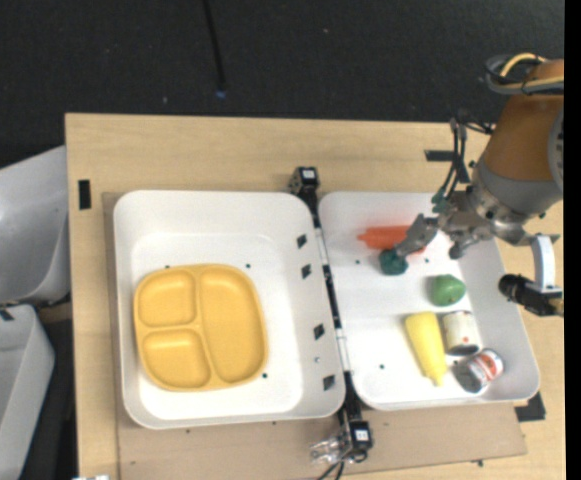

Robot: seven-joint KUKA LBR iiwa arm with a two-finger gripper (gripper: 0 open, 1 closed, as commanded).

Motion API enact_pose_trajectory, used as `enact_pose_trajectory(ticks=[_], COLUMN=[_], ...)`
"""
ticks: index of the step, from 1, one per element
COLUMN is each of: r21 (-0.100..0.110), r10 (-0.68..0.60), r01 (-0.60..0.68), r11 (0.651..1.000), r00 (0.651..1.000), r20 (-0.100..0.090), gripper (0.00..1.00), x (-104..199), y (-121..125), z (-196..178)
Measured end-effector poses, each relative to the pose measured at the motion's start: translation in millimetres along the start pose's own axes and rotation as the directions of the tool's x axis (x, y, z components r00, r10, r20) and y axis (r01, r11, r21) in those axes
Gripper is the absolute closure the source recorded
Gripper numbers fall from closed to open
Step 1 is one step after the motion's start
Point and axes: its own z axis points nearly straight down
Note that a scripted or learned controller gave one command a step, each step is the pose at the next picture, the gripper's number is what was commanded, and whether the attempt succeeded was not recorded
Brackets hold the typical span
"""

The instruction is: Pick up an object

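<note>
Two fingers of the pincer point(438, 236) stand spread apart with nothing between them, low over the right bin point(370, 363). Just beside its left finger lie an orange carrot-like piece point(382, 236) and a teal object point(393, 262). Nearer the front sit a green ball point(448, 290), a yellow piece point(426, 345) and two small cans point(467, 350). The left bin point(130, 228) holds a yellow divided tray point(200, 324).

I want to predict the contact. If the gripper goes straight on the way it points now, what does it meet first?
Probably the dark green object beside the orange carrot-like piece in the right bin. The gripper points down and left toward it; depth is unclear from above.
</note>
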Motion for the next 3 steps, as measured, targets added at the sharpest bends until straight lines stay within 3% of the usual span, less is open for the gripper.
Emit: enact_pose_trajectory(ticks=[1,3], r21=[-0.013,-0.009], r10=[-0.003,0.003], r01=[0.003,-0.003], r11=[1.000,1.000], r00=[1.000,1.000], r20=[0.002,0.004], gripper=[0.00,0.00], x=[0,-8], y=[3,6], z=[-8,92])
